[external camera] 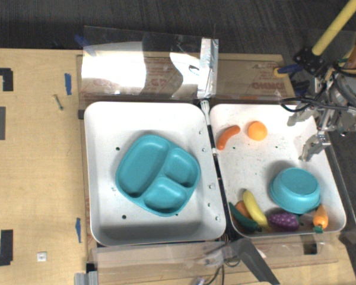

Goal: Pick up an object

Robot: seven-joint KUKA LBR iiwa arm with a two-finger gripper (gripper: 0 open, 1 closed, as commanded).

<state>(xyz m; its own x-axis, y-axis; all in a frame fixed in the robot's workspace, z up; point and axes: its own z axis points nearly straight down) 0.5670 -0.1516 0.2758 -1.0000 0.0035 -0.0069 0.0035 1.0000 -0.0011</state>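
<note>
Camera view: we saw two white bins side by side. The left bin (95,159) held a teal divided plate (158,174) lying flat, mid-floor and a bit skewed. The right bin (285,114) carried all the small candidates, so we judged the pick had to happen there. An orange sausage-like piece (227,136) and an orange ball (257,130) sat apart near the far-left corner, well clear of the rest. A teal bowl (295,190) stood upright toward the near right. Crowded along the near wall were a banana (254,208), purple grapes (283,221), a small orange piece (320,217) and something dark green (242,220) half under the banana; we could not name that one.

The gripper (315,142) hung at the right bin's right edge, above the bowl and touching nothing we could see, probably staged there for a descent. Its jaws were lost against cables and metal clutter; we could not tell whether they were apart or together. Nothing was visibly between them. The arm behind it was cut off at the frame's right. Crumpled clear plastic (148,70) behind the bins glared, hiding whatever lay under it.
</note>
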